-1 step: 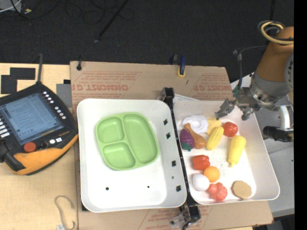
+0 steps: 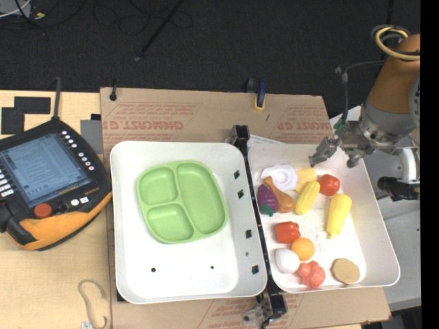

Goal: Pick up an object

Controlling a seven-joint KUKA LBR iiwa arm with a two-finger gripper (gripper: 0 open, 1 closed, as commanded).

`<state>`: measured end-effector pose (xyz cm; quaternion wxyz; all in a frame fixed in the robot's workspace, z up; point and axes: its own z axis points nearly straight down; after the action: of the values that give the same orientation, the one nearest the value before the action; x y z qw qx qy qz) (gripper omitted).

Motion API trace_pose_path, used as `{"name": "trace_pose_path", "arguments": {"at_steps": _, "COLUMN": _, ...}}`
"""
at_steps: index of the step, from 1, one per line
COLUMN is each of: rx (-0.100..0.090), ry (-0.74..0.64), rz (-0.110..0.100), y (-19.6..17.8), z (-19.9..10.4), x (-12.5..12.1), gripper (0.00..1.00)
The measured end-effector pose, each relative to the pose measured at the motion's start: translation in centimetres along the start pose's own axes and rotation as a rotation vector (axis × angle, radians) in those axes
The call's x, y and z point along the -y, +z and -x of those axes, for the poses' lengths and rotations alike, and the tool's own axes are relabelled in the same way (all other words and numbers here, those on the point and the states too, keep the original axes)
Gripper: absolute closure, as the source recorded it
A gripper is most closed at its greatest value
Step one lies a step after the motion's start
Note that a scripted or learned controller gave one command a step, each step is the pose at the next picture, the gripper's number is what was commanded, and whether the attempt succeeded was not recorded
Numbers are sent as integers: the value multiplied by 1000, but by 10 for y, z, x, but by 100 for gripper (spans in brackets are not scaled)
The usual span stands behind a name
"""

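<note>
Nothing picked yet: gripper spread wide and empty over the right bin's far right corner, toy food clustered below, red tomato nearest, whole grab still ahead.

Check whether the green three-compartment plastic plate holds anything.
Empty: all three compartments of the green three-compartment plastic plate show bare green. The toy foods lie in the right white bin.

Arm cut off at right.
</note>
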<state>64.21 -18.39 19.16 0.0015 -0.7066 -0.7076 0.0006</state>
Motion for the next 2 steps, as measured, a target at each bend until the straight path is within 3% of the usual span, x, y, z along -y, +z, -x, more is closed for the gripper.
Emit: {"name": "trace_pose_path", "arguments": {"at_steps": 2, "rx": 1, "ry": -5, "rz": 1, "y": 105, "z": 3, "x": -6, "gripper": 0}}
